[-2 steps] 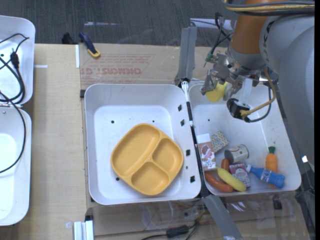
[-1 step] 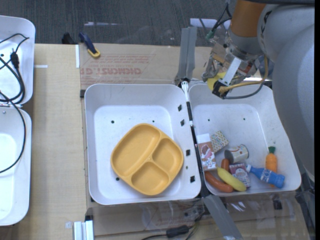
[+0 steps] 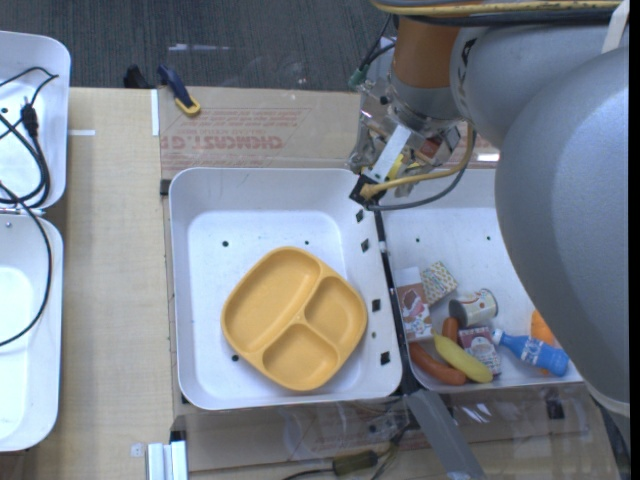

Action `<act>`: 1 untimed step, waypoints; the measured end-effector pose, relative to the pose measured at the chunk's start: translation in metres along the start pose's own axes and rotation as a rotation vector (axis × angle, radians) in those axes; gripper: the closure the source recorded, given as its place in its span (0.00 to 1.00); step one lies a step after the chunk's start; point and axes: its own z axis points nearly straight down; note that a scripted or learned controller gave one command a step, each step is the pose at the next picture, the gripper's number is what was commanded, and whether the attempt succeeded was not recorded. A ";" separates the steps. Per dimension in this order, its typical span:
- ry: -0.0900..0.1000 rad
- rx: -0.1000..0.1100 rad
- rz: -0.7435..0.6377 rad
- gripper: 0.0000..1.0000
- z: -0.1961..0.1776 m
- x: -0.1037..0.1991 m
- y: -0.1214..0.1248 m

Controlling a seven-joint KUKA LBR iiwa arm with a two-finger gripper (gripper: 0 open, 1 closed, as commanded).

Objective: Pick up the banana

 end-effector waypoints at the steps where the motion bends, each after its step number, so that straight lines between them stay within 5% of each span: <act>1: 0.000 -0.002 -0.059 1.00 -0.010 0.059 -0.025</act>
